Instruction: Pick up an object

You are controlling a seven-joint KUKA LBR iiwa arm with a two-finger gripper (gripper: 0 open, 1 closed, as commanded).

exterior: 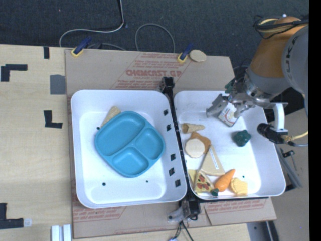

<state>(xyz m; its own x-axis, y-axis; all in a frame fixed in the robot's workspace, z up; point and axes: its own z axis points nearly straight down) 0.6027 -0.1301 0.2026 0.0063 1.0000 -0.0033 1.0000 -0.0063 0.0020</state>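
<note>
My gripper point(228, 107) hangs over the upper part of the right bin point(266, 159), its fingers spread. A small white item with a red mark point(229, 116) lies right between and just below the fingertips; I cannot tell whether they touch it. A dark teal lump point(242, 137) sits to the lower right of the gripper. Lower in the same bin lie a round pale biscuit point(194, 147), a tan croissant shape point(191, 128), a pale wedge point(213, 162), a pizza slice point(202, 183), an orange carrot point(224, 179) and a yellow chunk point(239, 186).
The left bin point(83, 134) holds a blue divided plate point(130, 142) lying over a tan piece point(111, 115). A black divider point(173, 134) runs between the bins. A round tan disc point(198, 55) sits on the cardboard behind the bins. The arm's body point(276, 49) looms over the right bin's far corner.
</note>
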